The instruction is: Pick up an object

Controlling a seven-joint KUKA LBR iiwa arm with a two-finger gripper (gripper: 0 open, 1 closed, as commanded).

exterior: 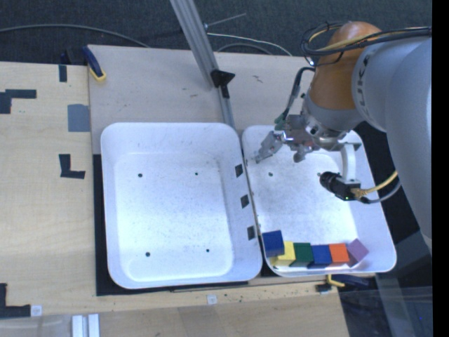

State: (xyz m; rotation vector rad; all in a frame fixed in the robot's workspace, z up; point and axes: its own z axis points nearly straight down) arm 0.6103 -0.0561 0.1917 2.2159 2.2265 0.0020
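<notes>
My pincer (283, 151) hangs over the far part of the right bin (382, 220), near that bin's left wall and close to the seam where the two bins meet. Its two fingers are spread apart, one reaching left toward the seam, the other pointing down and right, and nothing sits between them. My wrist with its orange band (344, 65) stands just behind, and my grey arm fills the right side of the view.

The things I could pick lie well apart from my pincer, along the near edge of the same bin. They form a row of small blocks. A blue block (273, 242) stands at the left end, a little farther in than the rest. Just beside it is a yellow block (285, 255), then a green block (302, 253), a second blue block (321, 255), an orange block (339, 253) and a purple block (357, 249) at the right end, tilted against the bin's curved corner. The blocks touch or nearly touch one another.

A small black fitting with a yellow cable (342, 186) hangs from my arm over the middle of the right bin, between my pincer and the row.

The left bin (112, 188) lies just beside, across the seam.
</notes>
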